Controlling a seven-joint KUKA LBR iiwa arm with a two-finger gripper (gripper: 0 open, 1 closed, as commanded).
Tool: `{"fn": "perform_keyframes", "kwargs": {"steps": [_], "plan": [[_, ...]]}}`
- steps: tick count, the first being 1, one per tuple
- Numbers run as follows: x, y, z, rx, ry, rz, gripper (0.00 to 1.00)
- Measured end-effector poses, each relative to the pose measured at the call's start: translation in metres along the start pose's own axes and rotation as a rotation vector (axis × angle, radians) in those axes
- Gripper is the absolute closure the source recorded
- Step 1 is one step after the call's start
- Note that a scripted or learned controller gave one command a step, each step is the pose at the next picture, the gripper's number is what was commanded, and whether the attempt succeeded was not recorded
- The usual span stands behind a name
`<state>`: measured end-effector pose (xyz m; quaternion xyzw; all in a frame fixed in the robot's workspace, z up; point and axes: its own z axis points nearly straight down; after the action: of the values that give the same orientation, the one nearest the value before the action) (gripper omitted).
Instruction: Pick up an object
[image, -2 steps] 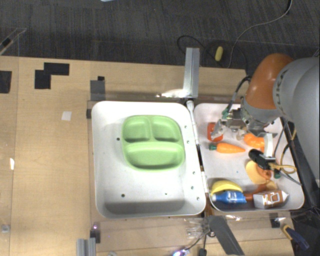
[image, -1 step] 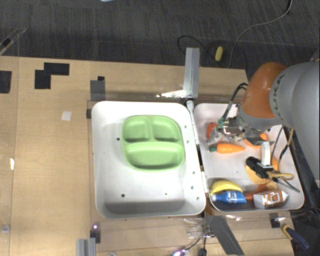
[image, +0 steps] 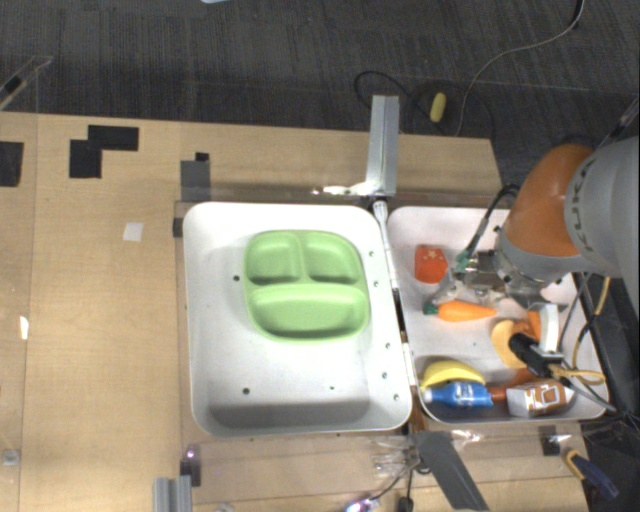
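Here I hang low over the right bin, my gripper (image: 478, 285) just above the toy carrot (image: 467, 312).

The left bin (image: 210, 330) holds a green divided plate (image: 305, 283), lying flat toward its far half. Across the shared wall, in the right bin (image: 405, 235), a small orange-red cup (image: 431, 264) stands near the far-left corner. The carrot lies just beyond it toward the near side, green tip pointing left, right under my wrist; whether my fingers are apart or together, I cannot tell. Along the near edge sit a yellow banana (image: 452, 374), a blue bottle (image: 462, 397) touching it, and a white and brown carton (image: 540, 399) at the right.
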<state>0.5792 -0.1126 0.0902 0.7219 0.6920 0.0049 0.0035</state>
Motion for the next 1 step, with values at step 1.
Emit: {"fn": "perform_keyframes", "kwargs": {"steps": [1], "plan": [[0.0026,0.0036,-0.0128,-0.006,0.006,-0.005,1.00]]}}
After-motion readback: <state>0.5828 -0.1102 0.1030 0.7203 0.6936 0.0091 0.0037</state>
